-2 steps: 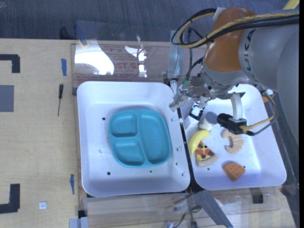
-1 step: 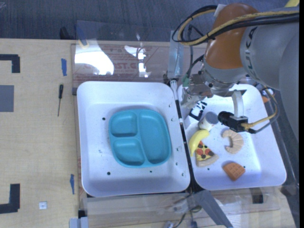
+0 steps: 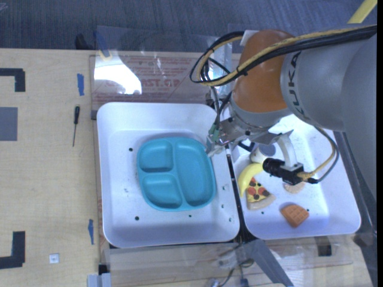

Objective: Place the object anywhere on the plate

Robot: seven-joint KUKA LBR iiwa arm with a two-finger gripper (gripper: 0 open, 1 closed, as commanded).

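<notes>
Plate [image 3: 176,173]: blue, three compartments, lying flat in the left bin [image 3: 114,130], about the middle of it, nothing on it.

Toys: a slice of pizza [image 3: 258,193], a yellow banana [image 3: 248,175] touching its upper edge, and a brown waffle [image 3: 294,214] at four o'clock from the pizza, all in the right bin [image 3: 341,211]. Which of them counts as the object I cannot tell; none is on the plate.

Arm [image 3: 311,70]: reaches in from the right, its orange band above the wall shared by the two bins.

Claw [image 3: 216,137]: down near that wall, at about two o'clock from the plate, just beside its upper right corner. The wrist hides the tip, so I cannot tell how far it is parted or whether anything sits in it; no toy is visible there.

Step in hand: judged as the carry or drop over the plate, though a load is unconfirmed.

Doing it well: shift toward eight o'clock until the claw is over a compartment, not the rim, lower close to the plate, then let go so the toy cannot bounce into the bin.

Desk [image 3: 42,178]: pale wood, black tape marks at nine o'clock.
</notes>
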